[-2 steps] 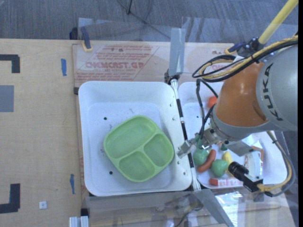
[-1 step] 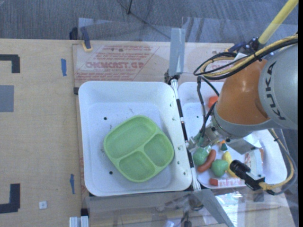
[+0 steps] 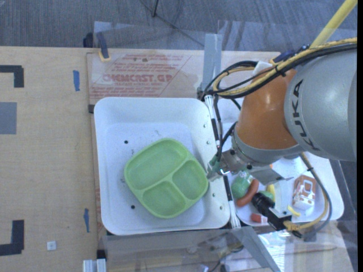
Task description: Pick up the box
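Observation:
The box [image 3: 304,192] is a small white carton with orange and red print. It lies in the right bin [image 3: 334,205], near that bin's right wall. My arm's orange wrist [image 3: 266,118] hangs over the right bin and covers most of it. The gripper [image 3: 232,168] pokes out below the wrist, close to the wall between the two bins. It is well to the left of the box, above a green item [image 3: 241,183]. Nothing shows in its grasp.
A light green divided plate [image 3: 166,178] lies in the left bin [image 3: 113,152]. Beside the box in the right bin lie an orange-red sausage shape [image 3: 248,192], a yellow piece [image 3: 271,192] and a small red piece [image 3: 256,217]. Black cabling [image 3: 269,209] runs over them.

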`<action>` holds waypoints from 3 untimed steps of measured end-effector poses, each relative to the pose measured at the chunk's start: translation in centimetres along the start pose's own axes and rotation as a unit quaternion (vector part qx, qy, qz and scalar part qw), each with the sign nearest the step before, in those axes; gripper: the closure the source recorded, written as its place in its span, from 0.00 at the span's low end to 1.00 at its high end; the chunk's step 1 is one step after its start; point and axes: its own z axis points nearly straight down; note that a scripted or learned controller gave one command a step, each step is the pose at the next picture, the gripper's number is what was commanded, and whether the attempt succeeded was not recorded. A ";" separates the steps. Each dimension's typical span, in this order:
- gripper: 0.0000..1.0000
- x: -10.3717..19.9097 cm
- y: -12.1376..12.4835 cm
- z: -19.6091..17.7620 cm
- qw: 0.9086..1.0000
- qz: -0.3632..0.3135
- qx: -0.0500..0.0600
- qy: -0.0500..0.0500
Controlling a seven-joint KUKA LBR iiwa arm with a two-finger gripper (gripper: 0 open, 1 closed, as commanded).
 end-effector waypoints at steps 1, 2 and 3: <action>1.00 4.2 1.5 -5.6 0.993 -0.122 -0.001 0.000; 1.00 3.9 1.4 -15.4 0.995 -0.096 0.000 0.000; 1.00 11.5 3.9 -12.9 0.997 -0.075 0.001 0.000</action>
